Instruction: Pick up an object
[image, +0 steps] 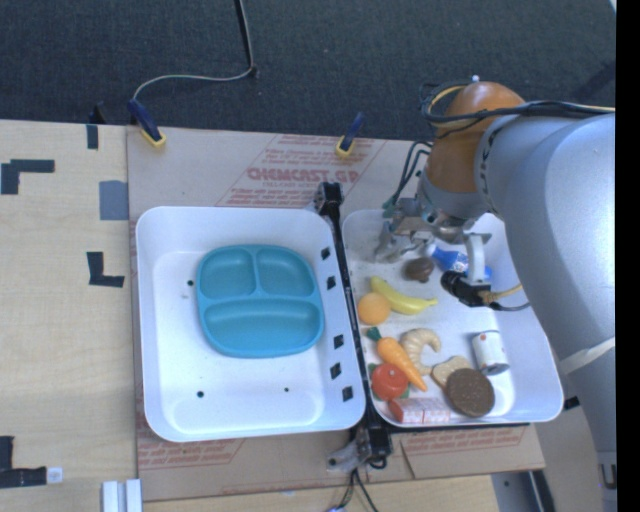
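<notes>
— Claw (400, 238) sits low in the right bin (535, 395), near that bin's far left corner. Which step is this, would you say?

— The reach, I judge, with nothing grasped yet. Metal fingers (388, 240) point down toward the bin floor, but whether they stand apart or together I cannot tell; they blur into the wrist hardware.

— And what could it take?

— Closest is a small brown lump (418, 268), just beside the claw on its right. A banana (400, 297) lies a little nearer the front, with an orange (373, 309) touching its left end. Further toward the front edge are a carrot (402, 362), a tomato (389, 380), a cookie (469, 392) and a white can (489, 351).

— The left bin (160, 330)?

— It carries a blue tray (259, 300), well apart from the arm.

— So the next move?

— Settle on one piece, probably the brown lump or the banana, centre over it, close, then lift straight. The items crowd each other, so a clean approach from above matters.
</notes>
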